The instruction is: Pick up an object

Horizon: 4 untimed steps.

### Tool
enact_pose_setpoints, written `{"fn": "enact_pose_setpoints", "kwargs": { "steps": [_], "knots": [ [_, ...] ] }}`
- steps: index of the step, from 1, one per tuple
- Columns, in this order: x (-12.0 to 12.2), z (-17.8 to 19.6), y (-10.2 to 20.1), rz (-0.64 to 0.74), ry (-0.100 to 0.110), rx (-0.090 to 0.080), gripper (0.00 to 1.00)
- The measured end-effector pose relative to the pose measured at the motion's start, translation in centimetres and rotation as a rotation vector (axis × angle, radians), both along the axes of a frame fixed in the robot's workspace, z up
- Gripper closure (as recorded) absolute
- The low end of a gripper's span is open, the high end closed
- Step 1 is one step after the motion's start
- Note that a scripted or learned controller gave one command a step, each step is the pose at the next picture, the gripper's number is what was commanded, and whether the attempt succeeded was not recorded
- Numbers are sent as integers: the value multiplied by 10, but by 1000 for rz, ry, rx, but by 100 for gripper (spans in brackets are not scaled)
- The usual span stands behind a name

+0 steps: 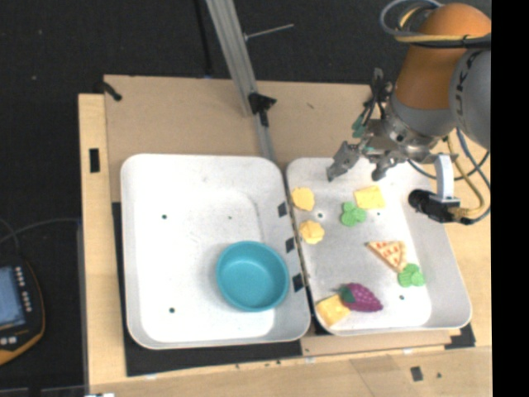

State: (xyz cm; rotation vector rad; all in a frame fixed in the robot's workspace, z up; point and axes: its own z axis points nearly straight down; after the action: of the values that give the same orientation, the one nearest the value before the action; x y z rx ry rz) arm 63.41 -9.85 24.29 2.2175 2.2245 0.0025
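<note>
My gripper hangs over the far edge of the right bin, its two fingers spread open with nothing between them. Just in front of it lies a yellow block, with a green piece beside that. A pizza slice and another green piece lie toward the bin's right. Two yellow pieces sit along the bin's left wall. A purple grape bunch and a yellow cheese wedge rest at the near edge.
The left bin holds a teal bowl at its near right. A grey metal pole slants up from between the bins at the back. A handheld controller lies off the bench at far left.
</note>
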Motion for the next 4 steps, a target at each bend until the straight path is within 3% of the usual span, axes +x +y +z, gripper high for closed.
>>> {"fn": "enact_pose_setpoints", "kwargs": {
  "steps": [1, 2, 4],
  "knots": [
    [0, 0, 0, 0, 0, 0, 0],
    [-4, -56, -11, -4, 5, -3, 0],
    [1, -140, -10, -5, -4, -5, 0]
  ]
}}
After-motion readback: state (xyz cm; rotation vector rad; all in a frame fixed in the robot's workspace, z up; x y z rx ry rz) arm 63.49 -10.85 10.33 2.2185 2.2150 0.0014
